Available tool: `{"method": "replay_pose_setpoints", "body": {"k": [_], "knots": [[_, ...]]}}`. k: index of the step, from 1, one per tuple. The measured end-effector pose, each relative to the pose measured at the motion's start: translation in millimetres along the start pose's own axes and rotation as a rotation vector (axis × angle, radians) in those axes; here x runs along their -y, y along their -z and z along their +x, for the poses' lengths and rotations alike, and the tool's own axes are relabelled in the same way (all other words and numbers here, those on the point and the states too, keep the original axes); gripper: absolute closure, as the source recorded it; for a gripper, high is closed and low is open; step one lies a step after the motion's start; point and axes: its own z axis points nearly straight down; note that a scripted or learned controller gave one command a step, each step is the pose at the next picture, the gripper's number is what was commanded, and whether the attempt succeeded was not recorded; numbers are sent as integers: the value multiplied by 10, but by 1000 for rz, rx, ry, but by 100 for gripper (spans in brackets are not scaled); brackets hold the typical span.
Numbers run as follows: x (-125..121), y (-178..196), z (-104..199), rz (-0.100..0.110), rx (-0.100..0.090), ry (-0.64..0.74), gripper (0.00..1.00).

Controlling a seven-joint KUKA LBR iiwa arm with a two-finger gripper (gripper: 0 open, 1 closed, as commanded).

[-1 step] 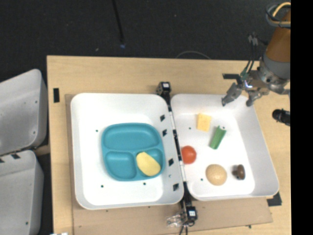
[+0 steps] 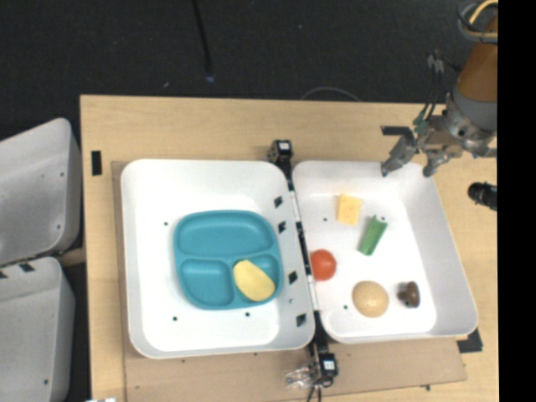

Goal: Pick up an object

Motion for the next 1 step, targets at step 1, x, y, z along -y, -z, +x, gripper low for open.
{"method": "replay_pose_setpoints", "body": {"k": [1], "knots": [[-20,-600,57,4,0,3,0]]}}
